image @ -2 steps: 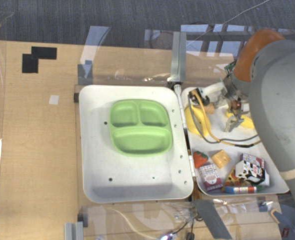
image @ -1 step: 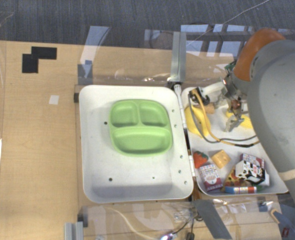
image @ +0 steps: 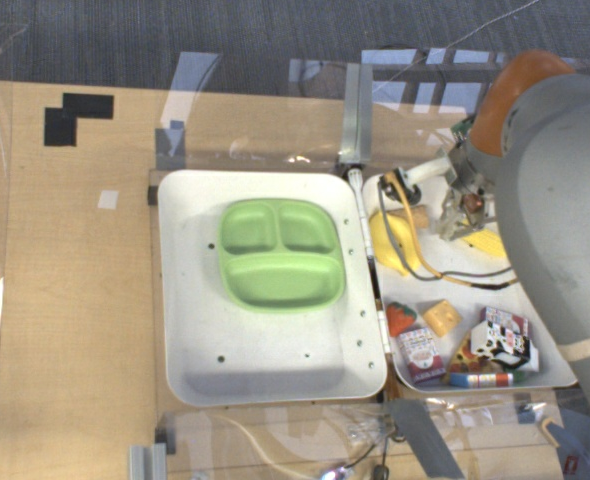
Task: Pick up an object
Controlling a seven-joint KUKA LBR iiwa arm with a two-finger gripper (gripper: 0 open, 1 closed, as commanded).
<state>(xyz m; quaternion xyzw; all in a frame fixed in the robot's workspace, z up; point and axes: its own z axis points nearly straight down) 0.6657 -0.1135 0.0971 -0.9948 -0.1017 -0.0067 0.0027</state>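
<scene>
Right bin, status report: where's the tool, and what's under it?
Tool low in right bin, far end, over the banana. Grip state unreadable. Yellow cable loops across the banana. Green tray sits in left bin.

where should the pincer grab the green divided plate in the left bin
Probably the raised outer rim of the green divided plate, coming straight down with one finger inside a compartment and one outside. It lies flat and too wide to span, and bare floor of the left bin surrounds it, so any edge seems reachable.
</scene>
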